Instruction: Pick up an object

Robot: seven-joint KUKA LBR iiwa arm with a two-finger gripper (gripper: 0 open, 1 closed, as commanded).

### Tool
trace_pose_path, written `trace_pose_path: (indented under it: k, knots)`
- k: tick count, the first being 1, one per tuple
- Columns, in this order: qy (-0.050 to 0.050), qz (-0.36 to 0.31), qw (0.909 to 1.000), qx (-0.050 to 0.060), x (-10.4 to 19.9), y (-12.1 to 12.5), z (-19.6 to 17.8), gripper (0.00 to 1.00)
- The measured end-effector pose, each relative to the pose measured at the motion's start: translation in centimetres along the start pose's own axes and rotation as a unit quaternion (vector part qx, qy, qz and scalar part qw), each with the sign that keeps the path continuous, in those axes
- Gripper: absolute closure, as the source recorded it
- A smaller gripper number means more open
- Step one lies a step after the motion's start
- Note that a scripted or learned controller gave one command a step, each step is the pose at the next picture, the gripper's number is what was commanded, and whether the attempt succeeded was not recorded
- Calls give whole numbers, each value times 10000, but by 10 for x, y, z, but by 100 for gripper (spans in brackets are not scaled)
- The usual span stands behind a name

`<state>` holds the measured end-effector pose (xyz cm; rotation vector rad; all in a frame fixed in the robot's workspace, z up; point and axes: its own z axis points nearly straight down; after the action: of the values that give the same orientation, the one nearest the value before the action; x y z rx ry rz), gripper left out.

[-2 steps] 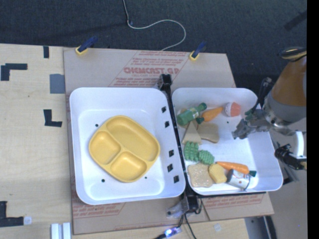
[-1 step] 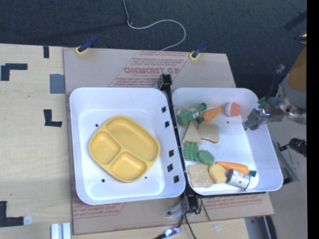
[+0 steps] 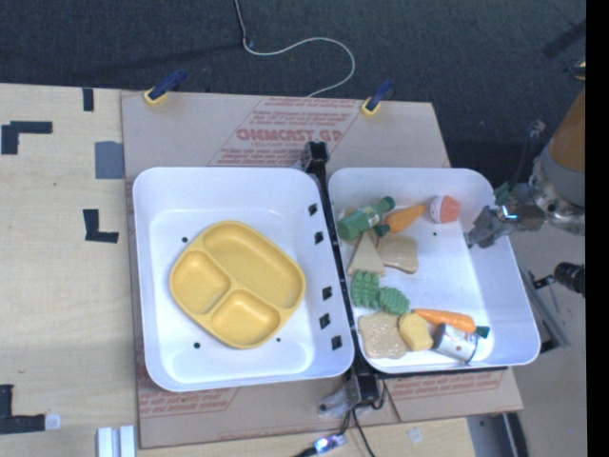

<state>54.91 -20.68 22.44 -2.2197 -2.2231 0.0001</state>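
A robot arm's gripper (image 3: 495,219) hovers at the 3 o'clock edge of the frame, over the right rim of the right-hand bin (image 3: 495,298); nothing sits between its fingers, and whether they are spread or pressed together cannot be told from this angle. The arm's grey wrist and orange band (image 3: 577,136) show at the far right.

Two shallow white bins lie side by side on a cardboard sheet (image 3: 276,131) atop the wooden worktop (image 3: 57,255). The left-hand bin (image 3: 157,255) holds a yellow divided tray (image 3: 238,282), lying flat near its centre.

The right-hand bin carries a scatter of toy food. At its 11 o'clock corner lies a green bottle (image 3: 364,219), touching an orange carrot (image 3: 406,217) beside it. At 12 o'clock, just beside the carrot's tip, sits a small red and white ball (image 3: 443,208). Two tan bread slices (image 3: 385,252) overlap below the bottle. Toward 9 o'clock are green leafy pieces (image 3: 378,295). At 6 o'clock cluster another bread slice (image 3: 381,334), a yellow chunk (image 3: 416,331), a second carrot (image 3: 445,319) and a silver can (image 3: 455,343), close together.

A white cable (image 3: 304,50) loops across the dark floor at 12 o'clock.
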Motion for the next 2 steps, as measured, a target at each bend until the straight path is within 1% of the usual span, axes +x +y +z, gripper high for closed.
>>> trace_pose_path:
  k: [1,2]
  knots:
    - [6,-19,10000,6,49,-1,-3,100]
    - [5,-12,10000,18,100,-18,9,100]
